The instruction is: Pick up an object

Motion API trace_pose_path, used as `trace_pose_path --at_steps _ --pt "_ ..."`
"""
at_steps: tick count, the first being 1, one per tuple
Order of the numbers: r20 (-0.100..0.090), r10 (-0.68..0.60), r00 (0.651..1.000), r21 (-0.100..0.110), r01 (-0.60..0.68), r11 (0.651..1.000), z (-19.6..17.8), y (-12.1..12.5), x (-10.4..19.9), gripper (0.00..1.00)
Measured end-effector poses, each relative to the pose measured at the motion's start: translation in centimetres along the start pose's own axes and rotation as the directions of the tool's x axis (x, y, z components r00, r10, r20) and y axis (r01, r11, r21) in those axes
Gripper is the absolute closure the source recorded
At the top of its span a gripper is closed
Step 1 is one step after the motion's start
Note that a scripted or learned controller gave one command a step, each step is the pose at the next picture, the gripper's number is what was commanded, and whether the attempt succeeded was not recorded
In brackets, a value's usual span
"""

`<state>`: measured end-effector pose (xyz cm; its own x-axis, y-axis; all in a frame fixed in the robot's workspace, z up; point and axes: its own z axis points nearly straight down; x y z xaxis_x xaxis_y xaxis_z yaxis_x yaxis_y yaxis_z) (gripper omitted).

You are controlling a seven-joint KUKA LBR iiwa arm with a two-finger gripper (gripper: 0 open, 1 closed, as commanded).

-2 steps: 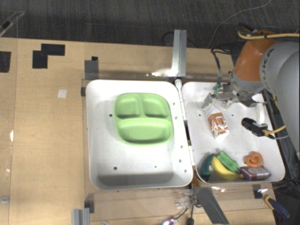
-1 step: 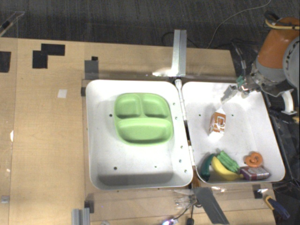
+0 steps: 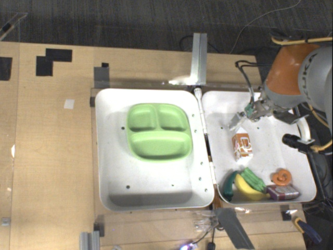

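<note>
banana near edge, right bin | jaws above orange-white packet, state unclear

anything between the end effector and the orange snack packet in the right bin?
Nothing: camera view shows bare white bin floor between the end effector and the orange snack packet.

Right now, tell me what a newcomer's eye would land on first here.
The light green divided plastic plate lying in the left white bin stands out most. Next come the bright items along the near edge of the right white bin: a yellow toy banana and an orange ring-shaped toy.
</note>
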<state>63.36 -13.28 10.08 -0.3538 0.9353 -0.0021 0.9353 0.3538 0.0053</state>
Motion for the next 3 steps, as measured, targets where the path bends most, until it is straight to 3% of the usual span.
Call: trace_pose_path --at_steps 1,2,3 --pt "0.005 0.015 1.0 -0.01 -0.015 1.0 0.9 -4.2 2.9 0.0" --pt "0.006 0.013 1.0 -0.016 -0.013 1.0 -0.3 -3.9 3.0 1.0" --pt "0.001 0.108 0.994 -0.001 -0.108 0.994 -15.8 -8.0 10.4 1.0"
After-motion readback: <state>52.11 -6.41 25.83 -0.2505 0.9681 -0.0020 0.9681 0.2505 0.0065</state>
